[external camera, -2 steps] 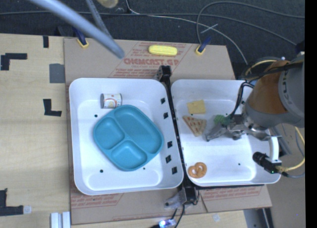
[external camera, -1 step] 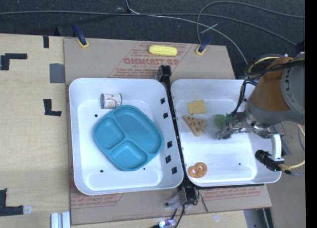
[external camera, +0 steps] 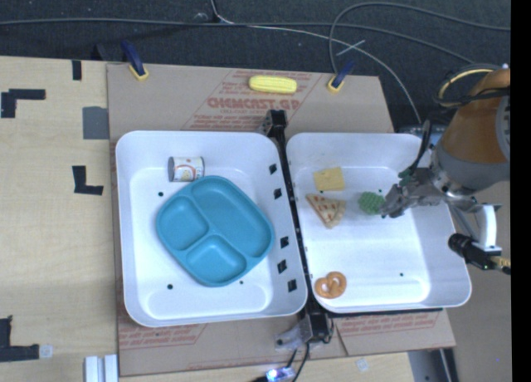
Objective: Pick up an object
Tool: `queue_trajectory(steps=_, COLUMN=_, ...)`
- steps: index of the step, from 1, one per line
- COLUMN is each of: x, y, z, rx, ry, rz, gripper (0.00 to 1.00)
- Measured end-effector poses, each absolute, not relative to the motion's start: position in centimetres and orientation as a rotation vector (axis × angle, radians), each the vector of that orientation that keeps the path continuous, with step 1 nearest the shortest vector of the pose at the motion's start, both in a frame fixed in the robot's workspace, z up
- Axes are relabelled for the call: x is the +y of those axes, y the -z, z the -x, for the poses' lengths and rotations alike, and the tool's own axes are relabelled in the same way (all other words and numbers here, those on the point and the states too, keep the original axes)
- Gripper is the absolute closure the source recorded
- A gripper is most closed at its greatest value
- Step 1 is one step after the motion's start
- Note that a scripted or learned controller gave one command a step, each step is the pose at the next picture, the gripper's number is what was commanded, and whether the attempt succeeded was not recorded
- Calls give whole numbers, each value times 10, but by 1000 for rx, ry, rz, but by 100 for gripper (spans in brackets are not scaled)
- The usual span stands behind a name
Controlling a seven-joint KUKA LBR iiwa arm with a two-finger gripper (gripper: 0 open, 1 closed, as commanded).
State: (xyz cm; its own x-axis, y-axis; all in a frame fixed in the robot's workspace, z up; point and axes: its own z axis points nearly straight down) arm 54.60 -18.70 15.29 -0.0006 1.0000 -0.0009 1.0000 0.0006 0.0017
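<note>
- Your arm [external camera: 474,135] comes in from the right of the camera view, its orange band over the right bin's far right corner.
- Your end effector [external camera: 393,206] sits low inside the right bin [external camera: 415,289], just beside a small green object [external camera: 370,202] on that object's right.
- You cannot tell from this angle whether it is open or closed; the tips are dark and blurred against the bin floor, and nothing is clearly seen between them.
- The green object rests on the bin floor; whether the end effector touches it is not clear.
- To the left of the green object you have a yellow block [external camera: 329,178] and, just below it, a tan wedge-shaped piece [external camera: 326,208], the two near each other.
- A small orange pretzel-like ring [external camera: 330,285] lies near the right bin's front left corner, well apart from the end effector.
- In the left bin [external camera: 145,289] you see a blue divided plate [external camera: 215,229] and, just beyond its far left edge, a small can [external camera: 186,168] lying on its side.
- Outside the bins, a yellow corn-like piece [external camera: 272,84] rests on the cardboard sheet [external camera: 216,106] on the bench.
</note>
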Motion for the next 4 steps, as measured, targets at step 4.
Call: queue_trajectory(steps=4, x=-61, y=-251, z=-534, rx=2230, ry=0, rz=-2215, gripper=100)
